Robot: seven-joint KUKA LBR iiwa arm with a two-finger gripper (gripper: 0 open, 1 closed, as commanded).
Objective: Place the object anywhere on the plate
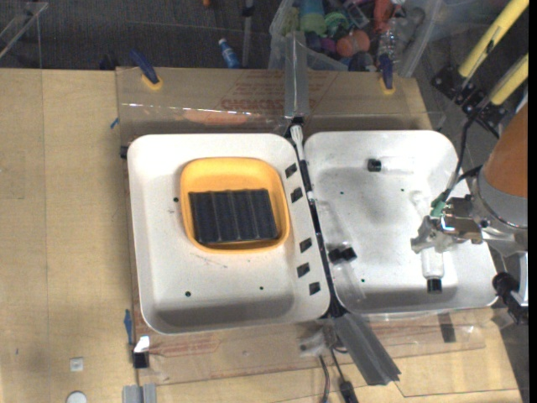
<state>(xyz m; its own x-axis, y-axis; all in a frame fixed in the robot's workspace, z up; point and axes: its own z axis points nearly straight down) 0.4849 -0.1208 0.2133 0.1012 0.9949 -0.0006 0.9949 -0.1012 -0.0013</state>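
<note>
An orange-yellow plate (195, 177) sits in the left white bin (159, 292). A dark, ridged rectangular object (232, 215) lies flat on it, covering most of its middle. My gripper (431, 263) hangs over the right side of the right white bin (377, 217), well away from the plate, and I see nothing in it. The arm's orange band (510, 170) rises at the right edge above the gripper.
A small black piece (374, 164) lies near the back of the right bin, and another (340, 253) sits by the divider (310, 225) between the bins. A clear tub of colourful toys (352, 15) stands behind the bench.
</note>
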